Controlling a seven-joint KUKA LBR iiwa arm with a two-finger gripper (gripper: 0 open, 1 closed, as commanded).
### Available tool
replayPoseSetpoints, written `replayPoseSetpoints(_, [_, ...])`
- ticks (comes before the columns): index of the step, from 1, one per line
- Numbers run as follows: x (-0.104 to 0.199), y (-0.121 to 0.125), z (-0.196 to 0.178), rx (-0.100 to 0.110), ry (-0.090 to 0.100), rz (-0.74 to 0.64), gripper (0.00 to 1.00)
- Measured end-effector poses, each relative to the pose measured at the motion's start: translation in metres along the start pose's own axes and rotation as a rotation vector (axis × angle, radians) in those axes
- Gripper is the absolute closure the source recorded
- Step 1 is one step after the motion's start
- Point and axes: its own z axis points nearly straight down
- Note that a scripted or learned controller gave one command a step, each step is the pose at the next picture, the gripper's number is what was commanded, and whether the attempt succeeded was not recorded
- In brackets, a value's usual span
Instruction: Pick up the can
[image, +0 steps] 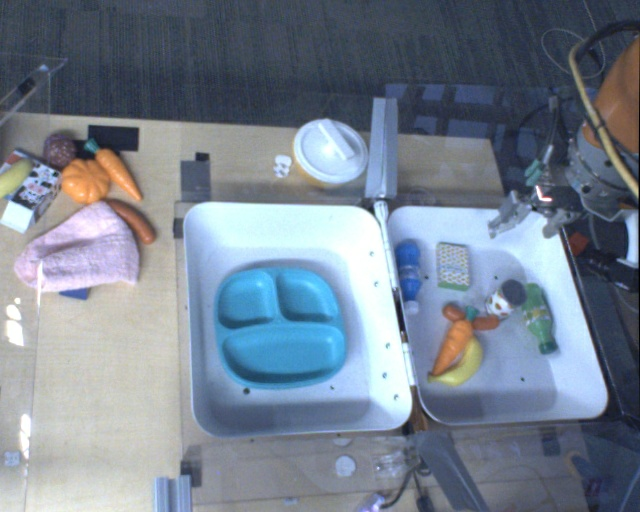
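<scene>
Up at the far edge of the right bin (590, 400), the pincer (525, 221) hung over the rim with its two fingers spread apart and nothing between them. From the camera view, the arm (608, 150) came in from the right.

And the target? The can (407, 270), the blue cylinder as best it could be read, lay well to the left of the pincer and somewhat nearer the camera, on its side, tight against that bin's left wall. Its long axis ran along the wall, front to back, so the fingers would, I judged, have to straddle it crosswise, with the wall crowding one side.

Between pincer and can sat a small patterned card (453, 266). Nearer the camera than the pincer lay a green bottle (541, 318), a carrot (455, 342) and a banana (463, 366), all apart from the can. So a leftward traverse, then a descent. That looked like the job ahead, and the wall was the risk.
</scene>
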Motion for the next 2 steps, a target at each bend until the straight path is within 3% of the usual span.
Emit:
replayPoseSetpoints(1, [-0.05,-0.006,0.133,0.002,0.0,0.116,0.0])
replayPoseSetpoints(2, [-0.02,-0.032,0.152,-0.007,-0.002,0.072,0.0])
